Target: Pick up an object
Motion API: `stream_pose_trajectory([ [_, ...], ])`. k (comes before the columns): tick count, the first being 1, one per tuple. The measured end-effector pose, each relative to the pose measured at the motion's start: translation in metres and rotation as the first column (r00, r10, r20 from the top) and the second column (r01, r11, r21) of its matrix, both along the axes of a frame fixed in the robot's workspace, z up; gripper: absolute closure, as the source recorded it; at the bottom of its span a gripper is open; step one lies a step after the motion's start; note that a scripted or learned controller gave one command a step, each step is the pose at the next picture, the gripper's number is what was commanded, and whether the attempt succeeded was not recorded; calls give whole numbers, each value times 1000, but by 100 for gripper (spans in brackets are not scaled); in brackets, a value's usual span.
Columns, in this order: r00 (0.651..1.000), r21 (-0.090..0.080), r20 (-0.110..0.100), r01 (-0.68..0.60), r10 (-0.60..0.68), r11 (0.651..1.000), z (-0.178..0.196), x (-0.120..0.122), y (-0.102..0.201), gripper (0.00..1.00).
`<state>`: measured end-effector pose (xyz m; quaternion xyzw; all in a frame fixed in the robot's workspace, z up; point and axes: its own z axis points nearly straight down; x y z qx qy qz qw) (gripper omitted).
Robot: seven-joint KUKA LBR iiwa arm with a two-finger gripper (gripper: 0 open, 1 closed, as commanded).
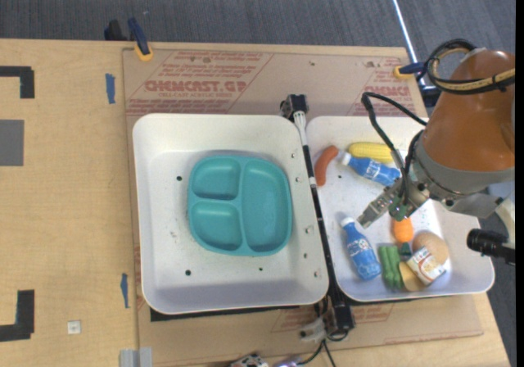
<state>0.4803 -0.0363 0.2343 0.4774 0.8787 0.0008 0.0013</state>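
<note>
The gripper (378, 210) hovers, finger state unclear, over bare floor between 2 blue bottles (360, 249) in the right bin (483, 279).

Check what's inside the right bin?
The right bin holds two blue bottles, a corn cob, a sausage, an orange piece, a green item and a tan object. The arm covers its far right corner.
</note>
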Motion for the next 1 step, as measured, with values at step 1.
stream_pose_trajectory([
  [1, 996, 0, -3, -88, 88, 996, -50, -1, -53, 100],
])
